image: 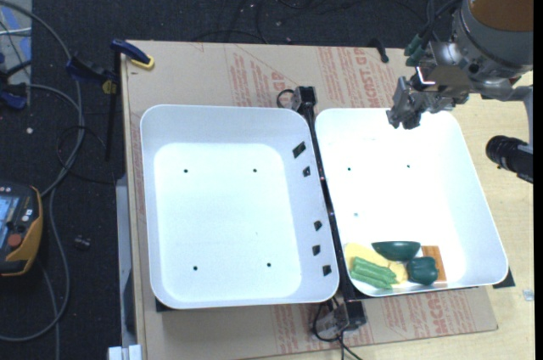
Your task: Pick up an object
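On the bench, move the gripper (405,117), grip state indiscernible, from the right bin's (475,205) far edge squarely over 1 green toy (373,272) before descending.

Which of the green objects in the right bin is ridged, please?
The light green piece, leftmost in the pile; the dark bowl-shaped one and dark teal one look smooth.

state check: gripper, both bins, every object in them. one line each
Two-finger gripper: above the far edge of the right bin, nothing seen between its fingers.
Shallow white right bin: holds a cluster of objects in its near corner.
Shallow white left bin: bare floor showing.
Dark green bowl-shaped piece: lying in the cluster.
Light green ridged piece: lying flat.
Teal chunky piece: resting beside it.
Pale yellow flat piece: partly covered.
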Robot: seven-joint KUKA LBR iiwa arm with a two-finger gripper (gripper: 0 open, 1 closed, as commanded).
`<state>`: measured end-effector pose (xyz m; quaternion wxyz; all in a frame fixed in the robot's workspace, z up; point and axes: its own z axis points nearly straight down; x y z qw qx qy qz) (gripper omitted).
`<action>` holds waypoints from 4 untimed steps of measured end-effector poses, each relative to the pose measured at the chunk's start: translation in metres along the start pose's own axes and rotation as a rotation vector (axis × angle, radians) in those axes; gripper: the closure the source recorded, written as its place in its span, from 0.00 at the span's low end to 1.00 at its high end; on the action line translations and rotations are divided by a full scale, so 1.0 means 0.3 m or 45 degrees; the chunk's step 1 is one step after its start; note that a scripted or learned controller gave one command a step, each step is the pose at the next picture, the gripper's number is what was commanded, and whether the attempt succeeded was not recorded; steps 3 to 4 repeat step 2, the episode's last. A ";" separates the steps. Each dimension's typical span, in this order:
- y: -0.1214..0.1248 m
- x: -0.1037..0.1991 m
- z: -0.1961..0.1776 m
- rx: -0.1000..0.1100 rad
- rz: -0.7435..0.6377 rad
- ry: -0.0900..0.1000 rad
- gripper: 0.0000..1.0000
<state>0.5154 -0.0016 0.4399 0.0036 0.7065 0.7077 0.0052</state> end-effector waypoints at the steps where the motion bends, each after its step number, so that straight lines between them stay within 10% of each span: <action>1: 0.021 0.050 -0.339 0.006 0.000 -0.001 1.00; 2: -0.040 0.297 -0.206 0.020 -0.007 -0.003 1.00; 4: -0.040 0.297 -0.206 0.020 -0.007 -0.003 1.00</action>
